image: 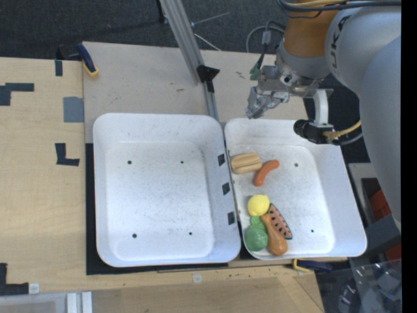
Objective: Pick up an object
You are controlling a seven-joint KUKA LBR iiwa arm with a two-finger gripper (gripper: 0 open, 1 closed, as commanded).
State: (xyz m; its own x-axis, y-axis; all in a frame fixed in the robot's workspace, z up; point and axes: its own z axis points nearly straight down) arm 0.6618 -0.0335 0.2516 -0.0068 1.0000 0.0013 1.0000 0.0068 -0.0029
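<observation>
Pale wooden bench (39, 175) bearing two white bins (159, 188), toy foods (264, 207) lying below the gripper (255, 111), whose finger state cannot be told.

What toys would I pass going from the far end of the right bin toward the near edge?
Hot dog bun → red sausage → yellow lemon → watermelon slice. The green piece and the orange one overlap at the near end, so I leave them out.

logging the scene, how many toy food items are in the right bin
6, all in the right bin: hot dog bun and sausage near the top left; lemon, watermelon slice, green vegetable and carrot clustered at the bottom left. More may be hidden underneath.
</observation>
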